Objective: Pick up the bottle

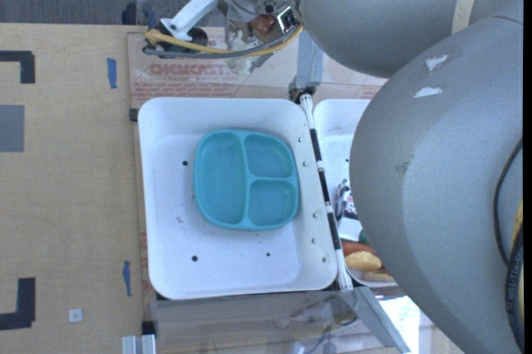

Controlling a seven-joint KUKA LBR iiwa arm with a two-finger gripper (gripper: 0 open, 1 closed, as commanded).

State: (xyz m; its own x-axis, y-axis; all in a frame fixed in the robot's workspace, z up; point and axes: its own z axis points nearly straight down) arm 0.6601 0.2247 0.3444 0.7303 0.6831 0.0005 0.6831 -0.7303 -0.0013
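Bottle: no bottle can be picked out for sure. It is judged to lie in the right bin (332, 121), where most of the floor is hidden under the big grey arm (432, 178).

Things seen in the right bin: small bits are seen at the arm's edge. A soft tan lump like a bread roll (364, 262), a red strip (355, 248) beside it, and a little black and white thing (345, 203) above them. What these are cannot be told.

Gripper: the gripper (241, 41) is held up high past the far rim of the left bin (166, 203), over a brown cardboard sheet (179, 71). Whether it is open or shut cannot be told. Nothing is seen held in it.

What could go wrong: the wrong thing could be grabbed, because the bottle is crowded by other bits. A round, smooth bottle could be pushed away or slipped out of the grip. The bin wall could be bumped on the way across.

Left bin: a white, shallow, smooth plastic bin with round corners and small dark dots on its floor.

Tray: a teal tray (247, 179) lies flat in the left bin. It is smooth, with soft round corners and three dips.

Bench: pale wood (66, 203) with black marks and blue tape bits.
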